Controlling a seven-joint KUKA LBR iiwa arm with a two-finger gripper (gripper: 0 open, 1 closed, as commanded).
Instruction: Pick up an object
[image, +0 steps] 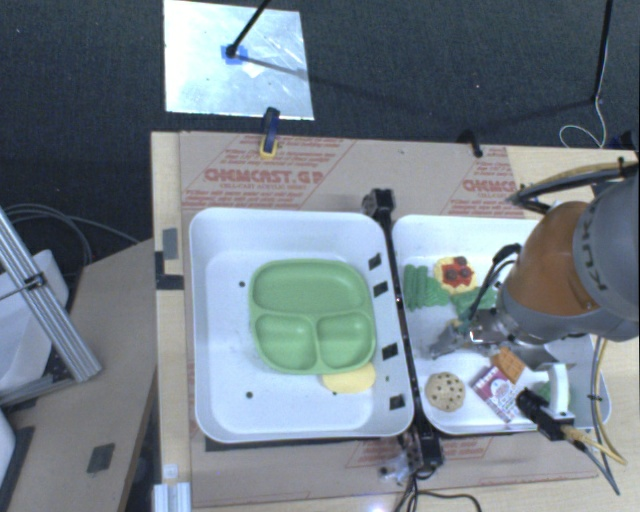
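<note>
While one green tray fills its bin, one cookie lies opposite.

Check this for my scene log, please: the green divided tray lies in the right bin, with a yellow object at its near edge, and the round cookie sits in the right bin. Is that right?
Not quite. The camera view shows the green divided tray lying in the left bin, not the right one. The rest stands: a yellow object at its near edge, and the round cookie in the right bin.
</note>
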